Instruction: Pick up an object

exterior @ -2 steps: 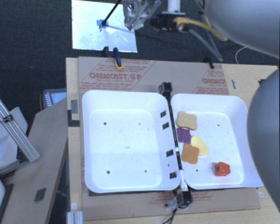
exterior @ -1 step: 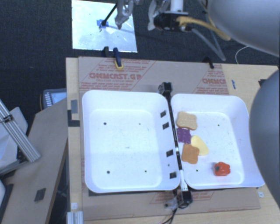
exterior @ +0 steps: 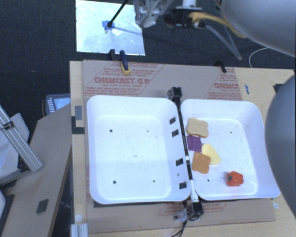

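Toy food pieces, five of them, all lie in the right-hand shallow white plastic bin [exterior: 238,132], clustered towards its left wall.

Largest in view is the grey robot arm [exterior: 261,21], which sweeps across the top right corner, high above the bench and beyond the far edge of the bins. Its metal gripper [exterior: 148,13] hangs at the top edge over a silvery sheet [exterior: 99,28]; it is too blurred to tell whether it is spread or pressed together, and nothing can be seen in it.

The left-hand shallow white plastic bin [exterior: 134,152] touches the right one along a shared middle edge.

In the right bin, a tan bread slice [exterior: 197,127] lies farthest back. Just in front is a flat purple piece [exterior: 194,143], then a pale yellow rounded piece [exterior: 211,153] touching an orange-brown toast slice [exterior: 201,163]. A small red pepper-like toy [exterior: 234,178] sits apart near the front right corner.
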### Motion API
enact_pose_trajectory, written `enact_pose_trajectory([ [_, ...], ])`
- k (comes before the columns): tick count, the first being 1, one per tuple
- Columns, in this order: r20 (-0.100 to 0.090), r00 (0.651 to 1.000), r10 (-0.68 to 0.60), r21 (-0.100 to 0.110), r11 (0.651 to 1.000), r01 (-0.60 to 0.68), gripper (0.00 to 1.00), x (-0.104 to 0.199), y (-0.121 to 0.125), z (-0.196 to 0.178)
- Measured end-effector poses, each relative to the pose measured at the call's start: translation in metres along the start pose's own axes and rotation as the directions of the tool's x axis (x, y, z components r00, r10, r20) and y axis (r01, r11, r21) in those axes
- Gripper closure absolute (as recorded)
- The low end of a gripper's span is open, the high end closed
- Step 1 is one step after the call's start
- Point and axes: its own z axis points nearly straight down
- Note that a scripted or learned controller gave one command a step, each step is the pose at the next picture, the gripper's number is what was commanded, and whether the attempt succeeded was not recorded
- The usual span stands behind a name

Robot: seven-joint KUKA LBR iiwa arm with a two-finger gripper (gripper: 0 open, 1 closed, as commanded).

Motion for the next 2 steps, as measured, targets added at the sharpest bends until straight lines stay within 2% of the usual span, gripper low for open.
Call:
enact_pose_trajectory([
  [1, 0.0, 1.0, -0.001, 0.001, 1.0, 0.001, 0.0, 0.0, 0.0, 0.0],
  [2, -0.001, 1.0, -0.004, -0.002, 1.0, 0.004, 1.0, 0.001, 0.0, -0.011],
])
